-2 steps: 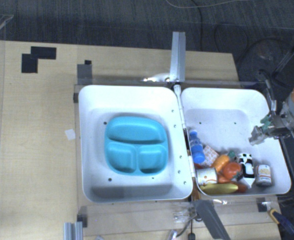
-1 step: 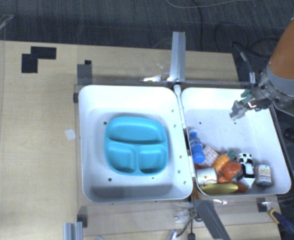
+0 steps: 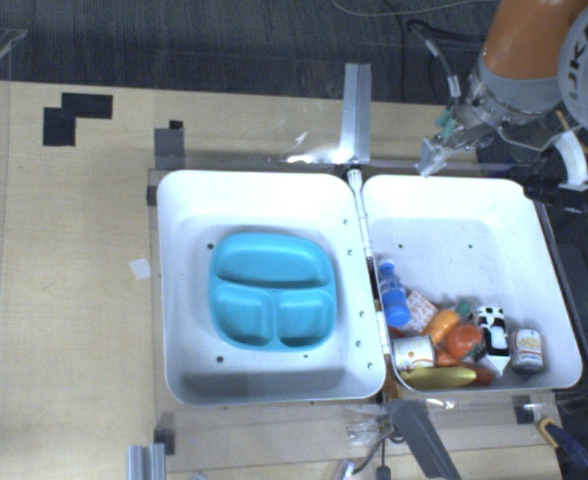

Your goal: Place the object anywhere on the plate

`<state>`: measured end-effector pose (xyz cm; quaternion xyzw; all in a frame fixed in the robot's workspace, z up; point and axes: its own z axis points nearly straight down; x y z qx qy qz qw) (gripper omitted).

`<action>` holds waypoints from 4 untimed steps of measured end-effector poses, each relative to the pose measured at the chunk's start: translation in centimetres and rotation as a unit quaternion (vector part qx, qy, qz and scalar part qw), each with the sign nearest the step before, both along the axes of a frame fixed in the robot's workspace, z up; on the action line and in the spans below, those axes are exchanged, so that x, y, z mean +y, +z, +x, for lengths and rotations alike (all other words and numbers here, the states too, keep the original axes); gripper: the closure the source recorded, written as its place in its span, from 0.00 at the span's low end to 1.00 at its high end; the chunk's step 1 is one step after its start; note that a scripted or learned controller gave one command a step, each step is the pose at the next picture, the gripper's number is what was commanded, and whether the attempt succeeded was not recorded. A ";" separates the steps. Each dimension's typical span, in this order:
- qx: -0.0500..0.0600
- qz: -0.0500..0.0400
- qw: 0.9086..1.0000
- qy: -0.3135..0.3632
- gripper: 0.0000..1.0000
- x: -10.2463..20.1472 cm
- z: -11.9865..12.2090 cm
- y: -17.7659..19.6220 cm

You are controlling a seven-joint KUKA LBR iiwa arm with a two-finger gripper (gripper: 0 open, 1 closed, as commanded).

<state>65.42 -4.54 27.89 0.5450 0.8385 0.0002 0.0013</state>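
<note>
A light blue plate with three compartments lies in the middle of the left bin. Small objects are heaped in the near corner of the right bin: a blue bottle, an orange piece, a red round one, a yellow banana, a white cup, a black-and-white toy and a small can. My gripper hangs above the far rim of the right bin, well away from the heap and from the plate.
A metal post stands behind the divider between the two bins. Cables trail over the dark floor behind the arm. The far half of the right bin floor is bare white.
</note>
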 end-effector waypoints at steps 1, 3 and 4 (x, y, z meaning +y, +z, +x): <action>0.002 0.001 1.000 -0.002 1.00 5.3 -3.4 -9.8; 0.000 0.001 0.985 0.173 1.00 17.4 -1.2 -4.8; 0.001 0.001 0.958 0.288 1.00 22.0 -8.6 -6.8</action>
